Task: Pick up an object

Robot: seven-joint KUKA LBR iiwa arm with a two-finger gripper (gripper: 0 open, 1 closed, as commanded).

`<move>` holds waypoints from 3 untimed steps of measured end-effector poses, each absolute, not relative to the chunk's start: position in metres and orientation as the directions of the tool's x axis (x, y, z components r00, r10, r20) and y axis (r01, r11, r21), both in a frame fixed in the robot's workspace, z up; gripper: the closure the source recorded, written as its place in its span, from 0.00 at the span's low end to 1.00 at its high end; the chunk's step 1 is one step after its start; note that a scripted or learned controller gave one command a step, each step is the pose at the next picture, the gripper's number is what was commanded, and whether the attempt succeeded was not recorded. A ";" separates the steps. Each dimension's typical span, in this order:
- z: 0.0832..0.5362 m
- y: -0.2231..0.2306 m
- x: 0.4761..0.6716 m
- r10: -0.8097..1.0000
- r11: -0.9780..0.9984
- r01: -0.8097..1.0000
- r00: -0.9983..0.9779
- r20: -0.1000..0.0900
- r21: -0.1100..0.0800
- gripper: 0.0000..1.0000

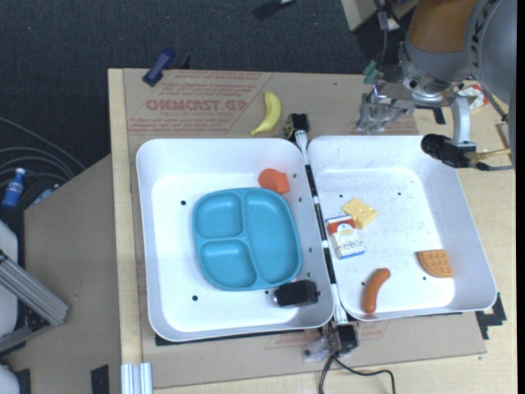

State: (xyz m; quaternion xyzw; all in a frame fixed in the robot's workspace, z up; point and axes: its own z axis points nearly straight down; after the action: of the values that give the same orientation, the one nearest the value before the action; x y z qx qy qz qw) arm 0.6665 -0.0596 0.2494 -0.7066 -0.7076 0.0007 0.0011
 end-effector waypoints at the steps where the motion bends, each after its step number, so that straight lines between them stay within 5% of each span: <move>1: 0.231 -0.065 0.666 1.000 0.000 1.000 0.000 0.000 -0.003 1.00; 3: 0.252 -0.064 0.668 1.000 0.002 1.000 -0.002 -0.002 0.003 1.00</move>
State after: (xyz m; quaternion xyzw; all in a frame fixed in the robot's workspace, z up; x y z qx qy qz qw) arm 0.6676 -0.0640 0.2519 -0.7063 -0.7079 -0.0001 -0.0018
